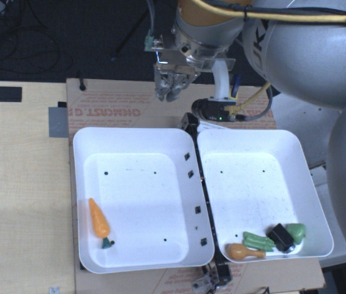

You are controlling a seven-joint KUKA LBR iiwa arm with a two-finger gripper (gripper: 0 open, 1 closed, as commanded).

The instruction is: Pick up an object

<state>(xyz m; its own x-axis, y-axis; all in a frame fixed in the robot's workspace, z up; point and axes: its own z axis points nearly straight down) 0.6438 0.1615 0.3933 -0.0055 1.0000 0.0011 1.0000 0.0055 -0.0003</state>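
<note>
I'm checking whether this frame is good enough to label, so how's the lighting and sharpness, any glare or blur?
Camera view: even, bright light; the two shallow white bins look nearly washed out, with soft shadows inside their walls. The orange toy carrot is sharp. The grey arm's gripper, above the bins' far edge, is slightly blurred. The background beyond the bench is dark.
</note>
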